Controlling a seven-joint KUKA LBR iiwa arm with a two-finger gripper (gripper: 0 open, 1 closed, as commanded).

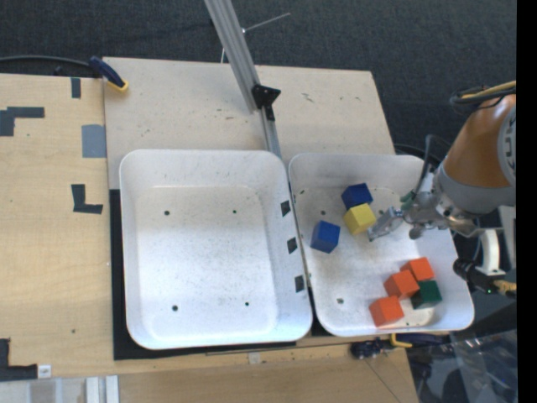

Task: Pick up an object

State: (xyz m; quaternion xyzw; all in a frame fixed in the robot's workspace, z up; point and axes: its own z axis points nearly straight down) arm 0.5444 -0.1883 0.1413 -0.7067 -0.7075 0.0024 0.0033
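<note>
Pale wooden worktop (pixel 193 107) carries two bins; we judge nothing lifted yet. Our gripper (pixel 384 224) hovers beside the small yellow cube (pixel 361 217), fingers apparently apart, clasping nothing.

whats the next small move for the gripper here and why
Probably a short slide toward the yellow cube: the two-finger gripper sits just right of it in the right white bin, with nothing visible between its fingers, and that cube is the closest object.

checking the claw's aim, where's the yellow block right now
The yellow block lies in the right bin, upper middle, just below a blue block and right of another blue block, with the claw just to its right.
</note>
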